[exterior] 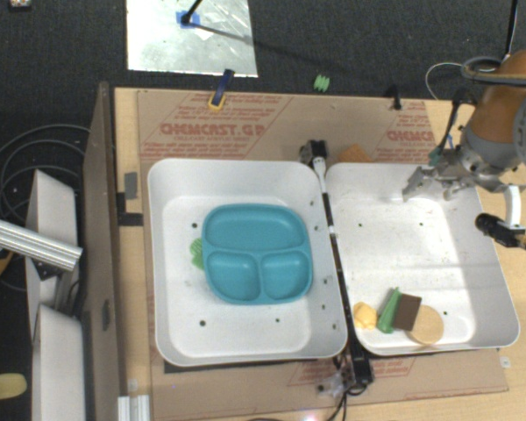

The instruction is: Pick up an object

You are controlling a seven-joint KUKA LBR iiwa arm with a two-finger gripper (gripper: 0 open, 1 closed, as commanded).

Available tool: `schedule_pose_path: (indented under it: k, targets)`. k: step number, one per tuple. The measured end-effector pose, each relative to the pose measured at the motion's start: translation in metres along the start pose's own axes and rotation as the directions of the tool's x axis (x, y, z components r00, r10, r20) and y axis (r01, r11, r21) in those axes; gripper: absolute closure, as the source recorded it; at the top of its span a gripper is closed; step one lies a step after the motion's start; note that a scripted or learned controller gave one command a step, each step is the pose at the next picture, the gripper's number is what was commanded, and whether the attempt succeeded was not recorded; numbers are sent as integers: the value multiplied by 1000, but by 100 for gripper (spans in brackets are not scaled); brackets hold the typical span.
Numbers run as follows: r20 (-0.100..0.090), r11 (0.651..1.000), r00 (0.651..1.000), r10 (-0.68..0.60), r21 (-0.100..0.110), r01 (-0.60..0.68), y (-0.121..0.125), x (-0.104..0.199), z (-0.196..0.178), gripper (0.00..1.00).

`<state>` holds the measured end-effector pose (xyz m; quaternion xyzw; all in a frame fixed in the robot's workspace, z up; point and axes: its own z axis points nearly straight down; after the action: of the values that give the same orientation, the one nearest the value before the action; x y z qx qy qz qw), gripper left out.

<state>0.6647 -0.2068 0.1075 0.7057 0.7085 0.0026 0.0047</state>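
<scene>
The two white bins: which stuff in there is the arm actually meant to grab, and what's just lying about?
For the job:
- tool, over the right bin
- yellow piece, green stick, brown block, tan disc, all in that bin's near corner
- blue divided plate, left bin

Lying about:
- black cables
- shiny sheet

Left bin (171, 235): white. Divided plate (256, 253) in it: teal-blue, plain; a green item (195, 253) shows at its left edge. Right bin (473, 261): white. Near its front edge: yellow piece (364, 315), green stick (388, 312), dark brown block (408, 310), tan disc (427, 325). Counter (263, 125): tan board with red lettering. Arm (508, 117): grey with orange band. Floor (53, 51): dark carpet; silvery sheet (193, 24) on it.
</scene>
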Motion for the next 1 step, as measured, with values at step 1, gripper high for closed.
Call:
schedule_pose_path:
  k: [1]
  targets:
    - [-6, 1000, 1000, -4, 12, 4, -20, 62, 24, 0]
